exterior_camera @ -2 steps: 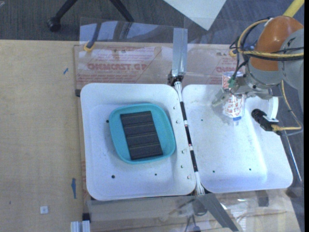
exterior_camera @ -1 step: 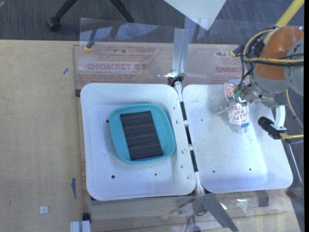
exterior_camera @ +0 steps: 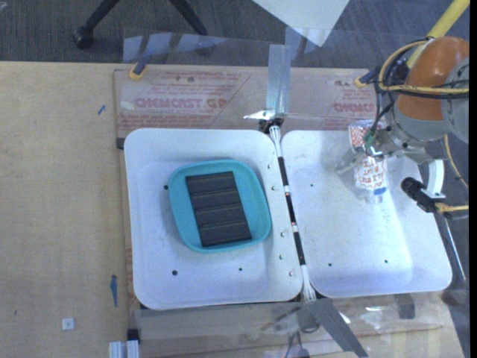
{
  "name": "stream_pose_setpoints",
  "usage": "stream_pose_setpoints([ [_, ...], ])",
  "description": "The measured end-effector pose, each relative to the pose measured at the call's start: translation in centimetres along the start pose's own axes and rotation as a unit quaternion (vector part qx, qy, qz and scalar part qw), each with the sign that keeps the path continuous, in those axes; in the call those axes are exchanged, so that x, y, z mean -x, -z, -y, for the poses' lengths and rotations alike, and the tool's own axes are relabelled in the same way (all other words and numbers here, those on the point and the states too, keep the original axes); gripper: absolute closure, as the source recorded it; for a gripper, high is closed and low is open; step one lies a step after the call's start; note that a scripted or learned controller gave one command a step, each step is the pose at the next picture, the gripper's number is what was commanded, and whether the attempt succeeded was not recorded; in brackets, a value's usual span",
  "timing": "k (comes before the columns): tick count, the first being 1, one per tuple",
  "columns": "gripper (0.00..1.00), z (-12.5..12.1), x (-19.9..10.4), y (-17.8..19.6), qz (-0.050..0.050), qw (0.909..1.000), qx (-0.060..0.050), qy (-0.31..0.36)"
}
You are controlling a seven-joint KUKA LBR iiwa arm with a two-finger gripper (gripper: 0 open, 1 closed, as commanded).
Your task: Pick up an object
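Sitting in left bin [exterior_camera: 149, 274], teal tray [exterior_camera: 218, 204], bottle [exterior_camera: 370, 171] in right bin [exterior_camera: 417, 267]

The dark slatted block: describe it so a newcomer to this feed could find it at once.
Start at the two white bins side by side and take the left bin. In its middle lies a teal tray with rounded corners, and on that rests the dark slatted block. It is the one black, ribbed rectangle here, unlike the clear plastic bottle in the right bin.

faded red lettering showing on the clear sheet [exterior_camera: 195, 99] lying at the far side behind the left bin [exterior_camera: 149, 222], looking like "CHEMCAST GP", more red print on the far right, too blurry to read, bottle label [exterior_camera: 369, 171] unreadable too
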State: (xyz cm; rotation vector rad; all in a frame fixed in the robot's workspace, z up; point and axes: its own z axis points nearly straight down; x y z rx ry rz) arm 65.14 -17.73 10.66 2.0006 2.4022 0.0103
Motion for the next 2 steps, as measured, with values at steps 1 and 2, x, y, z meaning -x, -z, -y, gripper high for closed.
stream_pose_setpoints([
  [1,1.0,-2.3,-2.8,8.9,-0.003,0.9942,-0.005,0.108],
  [2,1.0,-1.2,3.5,10.9,-0.002,0.9897,-0.004,0.143],
])
